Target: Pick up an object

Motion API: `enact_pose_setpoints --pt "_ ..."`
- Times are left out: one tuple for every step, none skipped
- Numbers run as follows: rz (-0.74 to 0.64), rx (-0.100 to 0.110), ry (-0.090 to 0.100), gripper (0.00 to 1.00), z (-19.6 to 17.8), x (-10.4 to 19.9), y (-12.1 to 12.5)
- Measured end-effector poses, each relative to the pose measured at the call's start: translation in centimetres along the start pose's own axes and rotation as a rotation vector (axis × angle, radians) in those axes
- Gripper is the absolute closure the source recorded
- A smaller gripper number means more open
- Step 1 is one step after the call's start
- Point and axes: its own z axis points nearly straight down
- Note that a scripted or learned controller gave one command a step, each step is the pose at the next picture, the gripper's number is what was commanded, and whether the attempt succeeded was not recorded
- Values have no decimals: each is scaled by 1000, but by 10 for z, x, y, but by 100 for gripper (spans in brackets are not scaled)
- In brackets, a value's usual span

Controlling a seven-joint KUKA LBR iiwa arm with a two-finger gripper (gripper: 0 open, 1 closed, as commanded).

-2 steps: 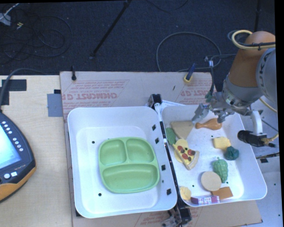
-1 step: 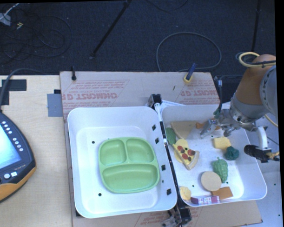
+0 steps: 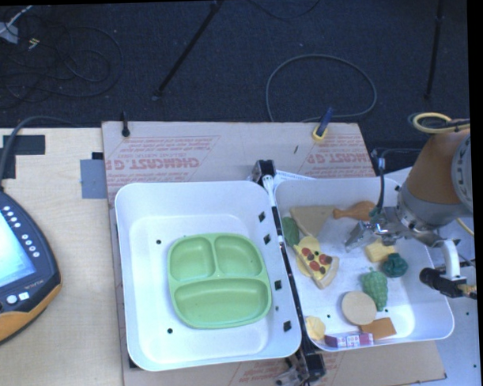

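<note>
Right of centre in the frame, the pincer (image 3: 360, 238) hangs low inside the right bin (image 3: 424, 326), prongs spread and gripping nothing, beside the pizza slice (image 3: 317, 261). No toy is lifted yet; the pick remains undone.

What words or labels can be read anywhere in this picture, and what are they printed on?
"CHEMCAST", in red, upside down, on the cardboard sheet under the bins; it repeats further right, partly hidden.
More red print at the cardboard's bottom edge: too cut off to read.
Small packet in the right bin: print too blurred to read.
Handheld controller screen: unreadable.
</note>
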Motion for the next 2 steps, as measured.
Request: enact_pose_setpoints --pt "0 13 3 0 5 38 45" --pt "8 23 4 0 6 0 -20"
